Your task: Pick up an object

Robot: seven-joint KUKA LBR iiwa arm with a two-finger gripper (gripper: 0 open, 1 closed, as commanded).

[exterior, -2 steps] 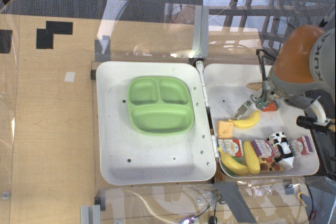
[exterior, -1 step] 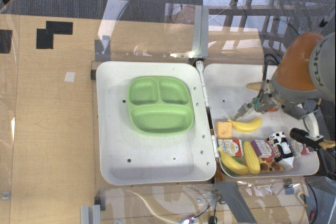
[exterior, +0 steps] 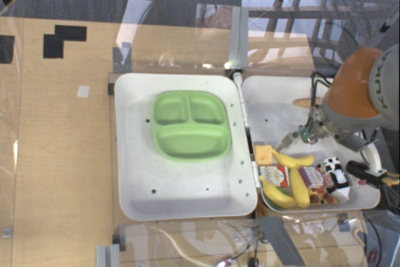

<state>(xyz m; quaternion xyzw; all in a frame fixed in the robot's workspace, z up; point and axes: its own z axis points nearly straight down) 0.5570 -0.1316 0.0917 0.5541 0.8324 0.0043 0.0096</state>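
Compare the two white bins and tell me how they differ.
The left bin holds a single green divided plate lying flat near its middle; the right bin holds a heap of small toy foods, among them bananas, crowded into its near corner. The gripper hangs over the right bin, none over the left bin. Both are shallow, white and rounded at the corners, set side by side.

Bright, even overhead light; soft shadows, slight overall blur.
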